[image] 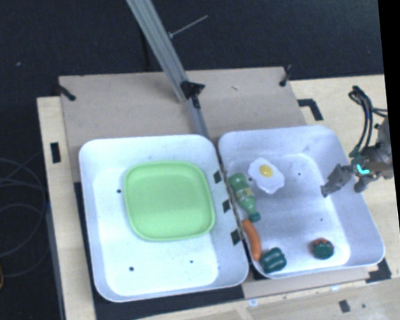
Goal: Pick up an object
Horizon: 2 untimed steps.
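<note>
Fingers [332, 182] look spread and hold nothing, though they are small and blurred. Gripper [344, 180] hangs over the right bin's [289, 140] right edge, reaching from the right.

text: none legible | labels: none legible | numbers: none legible

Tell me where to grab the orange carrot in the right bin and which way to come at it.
Grip the carrot across its narrow middle, coming straight down from above. It lies flat and lengthwise along the right bin's left wall, so the fingers should probably close across its width. The wall side looks tight, and a green piece sits near its lower end. The gripper is at the bin's far right edge.
</note>
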Each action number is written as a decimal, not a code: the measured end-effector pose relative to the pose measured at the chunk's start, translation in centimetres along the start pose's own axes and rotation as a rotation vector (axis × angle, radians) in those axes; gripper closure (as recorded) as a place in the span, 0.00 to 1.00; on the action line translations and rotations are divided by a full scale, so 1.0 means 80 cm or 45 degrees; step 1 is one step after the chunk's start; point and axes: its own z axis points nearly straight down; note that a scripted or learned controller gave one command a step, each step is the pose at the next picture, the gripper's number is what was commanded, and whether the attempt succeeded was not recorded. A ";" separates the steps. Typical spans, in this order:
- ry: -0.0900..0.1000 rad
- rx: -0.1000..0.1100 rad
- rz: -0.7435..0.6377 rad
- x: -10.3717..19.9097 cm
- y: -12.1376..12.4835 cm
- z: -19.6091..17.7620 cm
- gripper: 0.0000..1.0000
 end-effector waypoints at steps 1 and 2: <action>0.000 0.000 0.000 0.000 0.000 0.000 0.00; 0.001 0.006 0.000 0.005 -0.008 0.075 0.00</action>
